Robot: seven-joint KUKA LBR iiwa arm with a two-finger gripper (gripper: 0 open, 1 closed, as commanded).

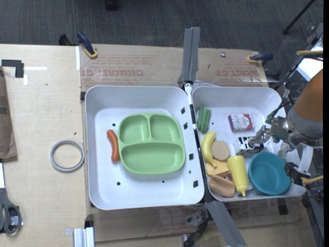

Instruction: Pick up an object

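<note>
- Claw point(253, 142) hangs low in the right bin point(226, 93), just left of the teal bowl point(269, 174) (whether it is open, I cannot tell).
- Arm point(308, 112) slants in from the right.

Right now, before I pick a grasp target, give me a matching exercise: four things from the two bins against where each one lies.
Things:
1. hot dog
2. blue bowl
3. green pepper
4. mustard bottle

Places:
A. right bin, back left, by the divider
B. left bin, left of the green divided plate
C. right bin, front right corner
D. right bin, front, just left of the bowl

Pairs: 1-B, 2-C, 3-A, 4-D
</note>
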